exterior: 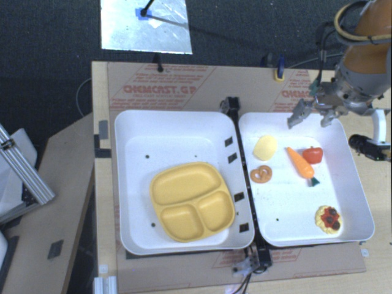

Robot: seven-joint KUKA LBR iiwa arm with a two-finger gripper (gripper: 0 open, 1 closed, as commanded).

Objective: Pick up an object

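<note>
My gripper (313, 118) hangs open above the far edge of the right bin (355, 188), its two grey fingers spread with nothing between them. Below it in that bin lie a pale yellow lemon-like piece (265, 146), a pretzel (261, 174), an orange carrot (301, 163), a red tomato (313, 155) touching the carrot, and a small pizza-like piece (329, 218) at the near right.
The left bin (131, 164) holds a yellow divided tray (192, 199). A black divider (242, 176) runs between the bins. A shiny metal sheet (146, 18) lies beyond the bench. Cables trail at the far right.
</note>
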